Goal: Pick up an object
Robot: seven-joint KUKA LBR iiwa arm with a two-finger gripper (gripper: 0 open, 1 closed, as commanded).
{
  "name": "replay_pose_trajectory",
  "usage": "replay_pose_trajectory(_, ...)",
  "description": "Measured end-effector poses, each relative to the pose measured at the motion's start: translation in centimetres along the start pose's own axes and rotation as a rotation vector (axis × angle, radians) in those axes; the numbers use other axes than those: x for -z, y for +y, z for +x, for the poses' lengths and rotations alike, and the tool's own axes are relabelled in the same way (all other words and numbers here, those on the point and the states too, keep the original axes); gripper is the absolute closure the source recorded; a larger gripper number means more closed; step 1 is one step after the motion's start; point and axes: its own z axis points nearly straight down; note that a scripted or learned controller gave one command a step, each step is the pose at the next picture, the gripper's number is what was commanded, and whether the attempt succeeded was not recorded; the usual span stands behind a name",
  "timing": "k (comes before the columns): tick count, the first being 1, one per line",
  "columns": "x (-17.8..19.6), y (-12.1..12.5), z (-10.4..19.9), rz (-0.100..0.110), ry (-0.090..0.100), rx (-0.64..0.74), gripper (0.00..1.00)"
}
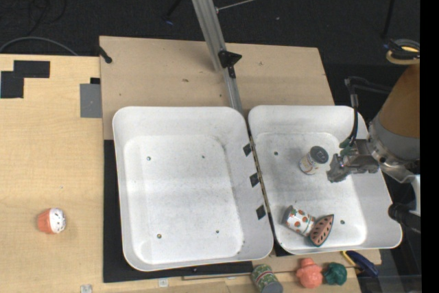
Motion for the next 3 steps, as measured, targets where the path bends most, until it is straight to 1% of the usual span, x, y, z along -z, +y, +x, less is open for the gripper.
replay_pose_trajectory(1,5.2,0.2,1.0,-0.001,0.000,0.002,1.00)
replay_pose_trajectory(2,4.8,1.8,5.5,0.004,0.001,0.004,1.00)
replay_pose_trajectory(3,4.1,2.2,11.7,0.006,0.003,0.005,1.00)
